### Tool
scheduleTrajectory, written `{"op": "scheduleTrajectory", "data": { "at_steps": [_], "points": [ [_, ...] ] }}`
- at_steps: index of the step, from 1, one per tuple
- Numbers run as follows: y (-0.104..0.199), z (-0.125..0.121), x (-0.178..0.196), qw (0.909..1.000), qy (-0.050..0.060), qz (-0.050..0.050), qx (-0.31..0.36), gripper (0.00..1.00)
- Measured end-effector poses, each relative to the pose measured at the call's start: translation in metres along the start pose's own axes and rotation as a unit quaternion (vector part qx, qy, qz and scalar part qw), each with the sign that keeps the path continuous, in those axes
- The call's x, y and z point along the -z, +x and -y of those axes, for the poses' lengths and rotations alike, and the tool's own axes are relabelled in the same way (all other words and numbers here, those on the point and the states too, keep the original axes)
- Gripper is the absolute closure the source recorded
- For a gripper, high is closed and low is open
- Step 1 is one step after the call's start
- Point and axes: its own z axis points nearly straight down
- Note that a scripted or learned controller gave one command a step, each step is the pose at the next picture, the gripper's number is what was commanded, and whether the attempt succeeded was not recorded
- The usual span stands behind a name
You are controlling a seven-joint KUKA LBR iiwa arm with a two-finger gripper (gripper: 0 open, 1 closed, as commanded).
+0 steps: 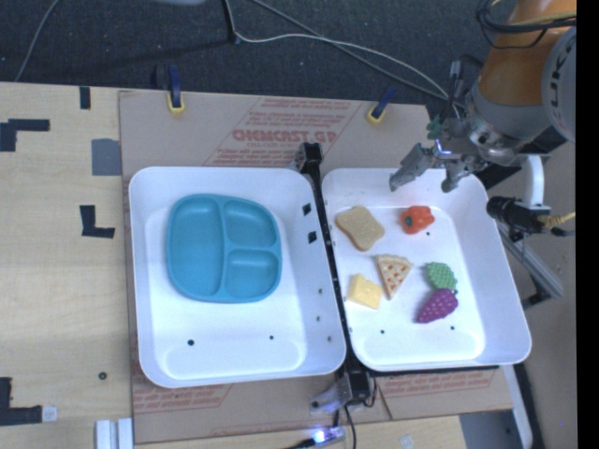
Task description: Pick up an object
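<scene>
The right bin (491, 251) holds several toy foods: a bread slice (359, 227), a red tomato (417, 218), a pizza wedge (393, 273), a yellow cheese block (365, 291), a green broccoli (440, 275) and a purple grape bunch (436, 305). My gripper (431, 171) hangs above the bin's far edge, just beyond the tomato. Its two fingers are spread apart, with nothing between them.
The left bin (150, 251) holds a blue divided plate (225, 248). A black divider with clips (323, 241) runs between the bins. Cardboard (271, 129) lies under both bins, clamped at its far edge. Cables cross the dark floor behind.
</scene>
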Motion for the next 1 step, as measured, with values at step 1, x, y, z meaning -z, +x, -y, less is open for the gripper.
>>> {"op": "scheduleTrajectory", "data": {
  "at_steps": [1],
  "points": [
    [0.0009, -0.0003, 0.0100, 1.0000, 0.000, 0.000, 0.001, 1.00]
  ]
}}
